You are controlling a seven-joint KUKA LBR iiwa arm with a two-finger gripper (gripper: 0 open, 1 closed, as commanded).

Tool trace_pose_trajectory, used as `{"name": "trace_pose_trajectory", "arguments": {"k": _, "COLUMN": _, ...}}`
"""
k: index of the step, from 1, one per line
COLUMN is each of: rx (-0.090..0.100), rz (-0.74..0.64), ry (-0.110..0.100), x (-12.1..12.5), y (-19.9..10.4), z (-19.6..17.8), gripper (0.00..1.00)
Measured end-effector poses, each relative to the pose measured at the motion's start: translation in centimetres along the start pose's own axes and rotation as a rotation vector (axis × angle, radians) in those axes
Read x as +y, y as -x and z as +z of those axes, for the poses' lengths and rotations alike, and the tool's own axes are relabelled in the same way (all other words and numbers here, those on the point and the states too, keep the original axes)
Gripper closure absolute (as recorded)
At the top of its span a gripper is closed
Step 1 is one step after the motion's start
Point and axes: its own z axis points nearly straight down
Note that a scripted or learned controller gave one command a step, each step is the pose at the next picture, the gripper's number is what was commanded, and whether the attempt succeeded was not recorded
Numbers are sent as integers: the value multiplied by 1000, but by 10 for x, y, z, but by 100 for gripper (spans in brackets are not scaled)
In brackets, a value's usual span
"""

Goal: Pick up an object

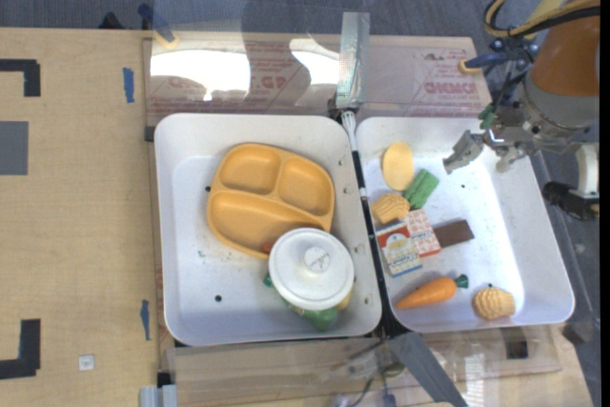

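The left bin occupies the centre-left of the frame. It contains a yellow divided plate and, touching the plate's lower right edge, a white lidded bowl.

The right bin occupies the centre-right of the frame and contains the candidate objects. Along its left wall, top to bottom: a pale yellow oval piece, a green block just beside it, a tan ridged piece, and a small printed carton. A brown bar touches the carton's right side. Along the lower edge lie a toy carrot and, near it, a round tan piece.

The gripper is in the upper right of the frame, above the upper part of the right bin. Its two fingers are spread wide. Nothing sits between them, and they touch no object.
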Motion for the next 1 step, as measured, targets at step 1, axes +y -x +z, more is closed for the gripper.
{"name": "trace_pose_trajectory", "arguments": {"k": 1, "rx": -2, "rz": 114, "ry": 9, "x": -2, "y": -41, "z": 100, "gripper": 0}}
